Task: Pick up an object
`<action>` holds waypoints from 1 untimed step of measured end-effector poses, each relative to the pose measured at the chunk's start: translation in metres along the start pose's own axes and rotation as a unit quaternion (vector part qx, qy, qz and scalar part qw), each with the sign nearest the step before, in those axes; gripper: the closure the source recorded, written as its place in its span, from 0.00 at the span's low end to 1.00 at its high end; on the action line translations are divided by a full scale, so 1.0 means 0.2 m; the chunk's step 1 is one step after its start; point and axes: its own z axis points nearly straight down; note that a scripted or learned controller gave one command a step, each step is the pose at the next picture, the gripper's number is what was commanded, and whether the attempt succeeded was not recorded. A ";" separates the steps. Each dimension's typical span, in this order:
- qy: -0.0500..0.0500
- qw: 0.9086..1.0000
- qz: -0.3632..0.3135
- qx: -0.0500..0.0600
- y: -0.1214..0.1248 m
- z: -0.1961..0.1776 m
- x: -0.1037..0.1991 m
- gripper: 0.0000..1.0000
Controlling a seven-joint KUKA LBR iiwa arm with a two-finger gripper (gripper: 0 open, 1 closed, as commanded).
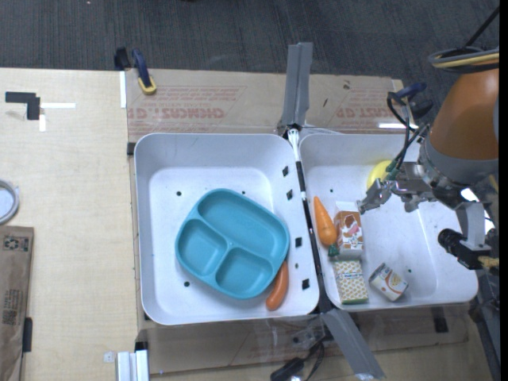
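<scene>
In the right bin [444,292] lie an orange carrot [323,221], a small picture-printed box [348,232], a greenish cracker packet [351,282] and a small tilted can [389,282]. A yellow object [380,171] sits near the bin's back, partly hidden by the arm. My gripper [382,196] hangs over the upper middle of the right bin, just right of the carrot and the printed box and in front of the yellow object. I see nothing held in it.
The left bin [147,213] holds a blue divided plate [231,244] with an orange sausage-shaped toy [277,286] against its lower right rim. A grey divider post [298,78] stands between the bins at the back. The orange-banded arm [468,117] covers the right bin's upper right corner.
</scene>
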 end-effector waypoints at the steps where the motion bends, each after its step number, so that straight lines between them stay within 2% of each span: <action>1: -0.001 0.997 0.076 -0.002 0.39 0.51 -0.23 0.00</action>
